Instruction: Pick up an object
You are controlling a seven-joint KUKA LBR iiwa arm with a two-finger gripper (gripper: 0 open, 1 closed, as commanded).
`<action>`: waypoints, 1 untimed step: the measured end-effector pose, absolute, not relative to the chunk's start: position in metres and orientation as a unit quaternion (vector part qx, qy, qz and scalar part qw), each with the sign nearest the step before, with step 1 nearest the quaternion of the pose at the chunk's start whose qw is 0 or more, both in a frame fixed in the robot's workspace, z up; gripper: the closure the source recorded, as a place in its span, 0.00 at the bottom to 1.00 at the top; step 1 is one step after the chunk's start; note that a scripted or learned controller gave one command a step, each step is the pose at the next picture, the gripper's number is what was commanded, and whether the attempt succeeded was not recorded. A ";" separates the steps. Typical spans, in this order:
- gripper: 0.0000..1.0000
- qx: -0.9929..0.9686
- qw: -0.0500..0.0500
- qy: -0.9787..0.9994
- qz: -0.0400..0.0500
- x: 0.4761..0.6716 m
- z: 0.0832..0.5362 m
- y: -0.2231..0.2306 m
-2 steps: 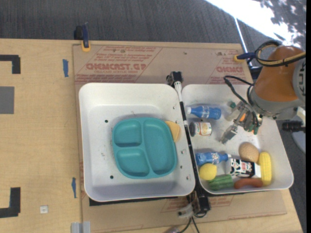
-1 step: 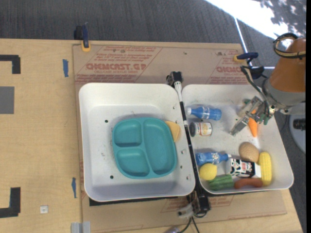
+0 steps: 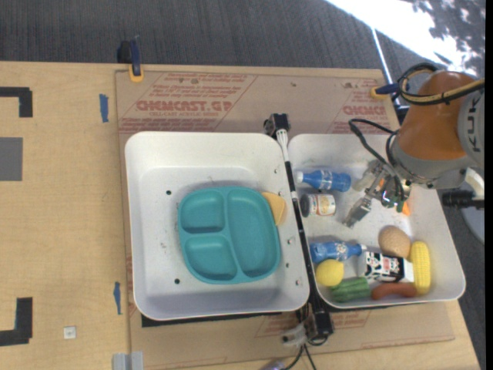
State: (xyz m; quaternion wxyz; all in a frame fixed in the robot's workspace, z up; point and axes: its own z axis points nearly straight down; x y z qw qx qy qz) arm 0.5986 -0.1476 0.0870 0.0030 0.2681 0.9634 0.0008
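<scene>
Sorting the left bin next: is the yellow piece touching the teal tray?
Touching: the camera view shows the yellow piece tucked against the teal tray's right edge.

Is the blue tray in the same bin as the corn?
No, the tray lies in the left bin; the corn is in the right bin.

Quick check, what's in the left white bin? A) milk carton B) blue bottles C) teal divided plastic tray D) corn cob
C: the teal divided plastic tray lies in the left white bin with a yellow piece at its right edge, while the two blue plastic bottles, the yellow corn cob and the black-and-white carton all lie in the right white bin.
</scene>
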 end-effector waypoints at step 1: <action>0.00 0.328 0.003 0.945 0.000 0.558 0.087 -0.184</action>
